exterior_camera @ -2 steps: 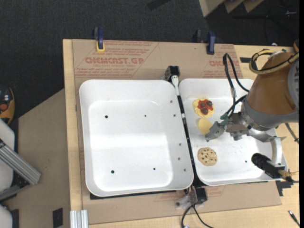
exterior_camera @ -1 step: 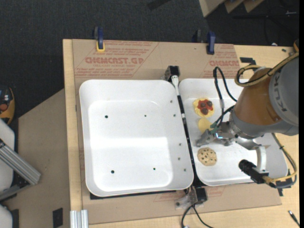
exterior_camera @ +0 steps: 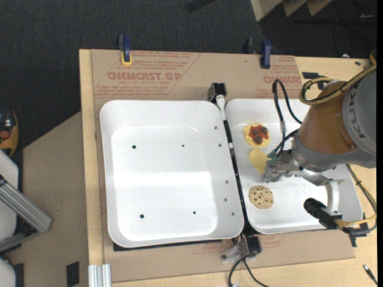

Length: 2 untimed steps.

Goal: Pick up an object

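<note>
Claw lowered over small toy foods in the right bin

The claw [exterior_camera: 274,167] is seen low in the right bin [exterior_camera: 299,220], just beside a pale yellow piece [exterior_camera: 258,158] on its left; whether it is released or clenched cannot be told. A cookie [exterior_camera: 261,197] lies near, below and slightly left of the claw, and a small pizza [exterior_camera: 257,134] lies above and left. All three are judged light, stiff, flat and probably smooth, so slipping is likely; each would best be taken across its thin edges, the cookie being the most exposed.
</note>
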Available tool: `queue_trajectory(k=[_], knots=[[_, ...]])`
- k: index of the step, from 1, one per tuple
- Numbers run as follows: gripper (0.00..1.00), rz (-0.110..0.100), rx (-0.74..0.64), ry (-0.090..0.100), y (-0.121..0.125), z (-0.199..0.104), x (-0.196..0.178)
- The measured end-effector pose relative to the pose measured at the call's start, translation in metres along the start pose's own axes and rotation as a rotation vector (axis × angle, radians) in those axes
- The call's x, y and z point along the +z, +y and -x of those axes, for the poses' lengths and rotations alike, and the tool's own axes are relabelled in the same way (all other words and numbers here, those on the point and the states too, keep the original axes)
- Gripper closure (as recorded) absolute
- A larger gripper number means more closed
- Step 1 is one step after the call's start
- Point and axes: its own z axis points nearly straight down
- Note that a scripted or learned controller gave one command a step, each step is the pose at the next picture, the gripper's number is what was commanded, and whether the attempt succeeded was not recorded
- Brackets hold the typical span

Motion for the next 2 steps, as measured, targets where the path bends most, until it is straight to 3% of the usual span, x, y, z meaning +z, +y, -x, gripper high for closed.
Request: queue_trajectory(k=[1, 2], knots=[[1.00, 0.016, -0.009, 0.000, 0.0776, -0.0443, -0.0967], [0.00, -0.001, -0.002, 0.000, 0.0720, -0.0406, -0.0897]])
